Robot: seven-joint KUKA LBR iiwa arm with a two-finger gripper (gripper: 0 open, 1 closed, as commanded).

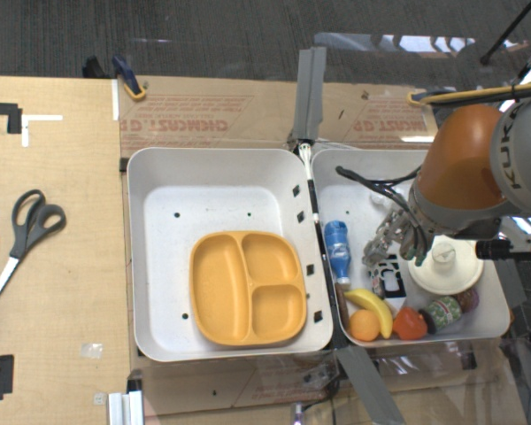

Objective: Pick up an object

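The right bin [358,171] holds a blue bottle [337,247] lying along its left wall. Near the front are a banana [374,306], an orange [364,326] and a red fruit [409,324]. A white round lidded object [445,268] and a patterned ball [443,312] lie at the right. My gripper [386,243] hangs low in the middle of this bin, under the orange-banded wrist [460,162]. It is just above a small black-and-white item [391,279] and to the right of the bottle. Nothing visibly rests in it.
The left bin [159,237] carries a yellow divided plate [248,286]. Scissors [22,233] lie on the wooden bench at far left. A grey post [309,96] rises behind the wall between the two bins. Black cables [372,182] trail across the back of the right bin.
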